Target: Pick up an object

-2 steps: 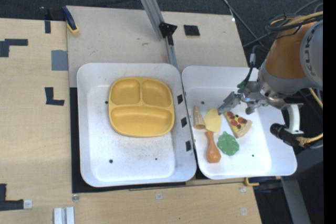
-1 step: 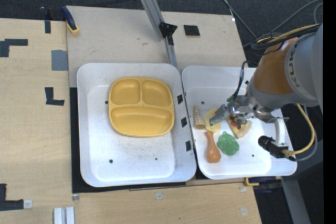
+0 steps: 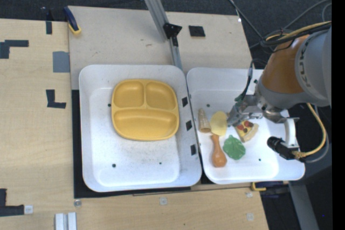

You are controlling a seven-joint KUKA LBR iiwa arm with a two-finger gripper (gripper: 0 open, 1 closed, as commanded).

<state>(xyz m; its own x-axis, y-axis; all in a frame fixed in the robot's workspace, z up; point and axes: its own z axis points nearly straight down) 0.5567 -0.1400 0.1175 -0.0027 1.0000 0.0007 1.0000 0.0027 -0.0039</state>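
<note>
Pincer point(image 3: 235, 118) first: mine hangs low in the right bin point(image 3: 280, 169), its dark tip down among the toy food, and I cannot tell how it stands or whether it has hold of anything, since my own grey wrist covers it from above. Nothing shows lifted clear of the bin floor.

Just at nine o'clock of the tip lies a pale yellow piece point(image 3: 219, 123), touching or nearly touching it. At three o'clock, close beside, sits a slice-shaped toy with red spots point(image 3: 247, 130). At six o'clock rests a green leafy piece point(image 3: 234, 147), and at seven o'clock an orange spoon-like piece point(image 3: 217, 153) points its round end toward the near rim. Farther out at nine o'clock, past the yellow piece, stands a small tan piece point(image 3: 204, 120) near the wall between the bins.

Well apart at nine o'clock, the left bin point(image 3: 91, 159) bears a yellow divided plate point(image 3: 145, 109), lying flat.

As for the job, I judge it at the reaching or closing stage: I am down at the cluster, most likely on the yellow piece or the spotted slice. Securing a grip and raising the thing out of the bin are left, as far as this view shows.
</note>
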